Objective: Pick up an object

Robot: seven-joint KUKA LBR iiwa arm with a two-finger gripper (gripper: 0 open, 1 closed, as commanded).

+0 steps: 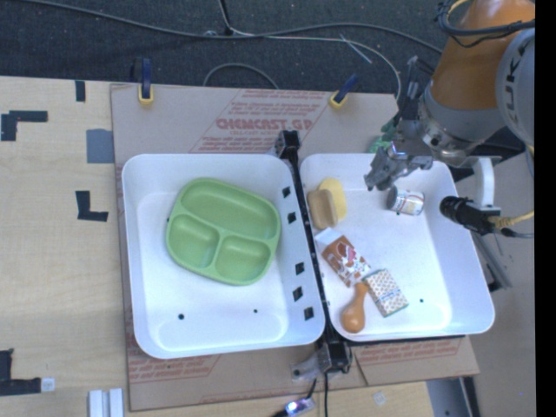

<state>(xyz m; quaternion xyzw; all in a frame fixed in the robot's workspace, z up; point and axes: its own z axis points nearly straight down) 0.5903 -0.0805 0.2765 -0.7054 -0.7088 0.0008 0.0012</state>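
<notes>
My gripper [382, 174] hangs over the back of the right bin [443, 259], its dark fingers pointing down and left. A small white and silver cylinder [406, 202] lies just right of and below the fingertips. Nothing shows between the fingers. A yellow and tan sponge-like block [327, 201] lies by the bin's left wall. Nearer the front lie a red and white packet [345, 260], a small patterned box [386, 291] and an orange-brown spoon-like piece [354, 309].
The left bin [148, 259] holds a green divided plate [223, 230]. A black divider [301, 233] with clips runs between the bins. The grey arm with its orange band [482, 33] fills the upper right. Cables cross the dark floor behind the bench.
</notes>
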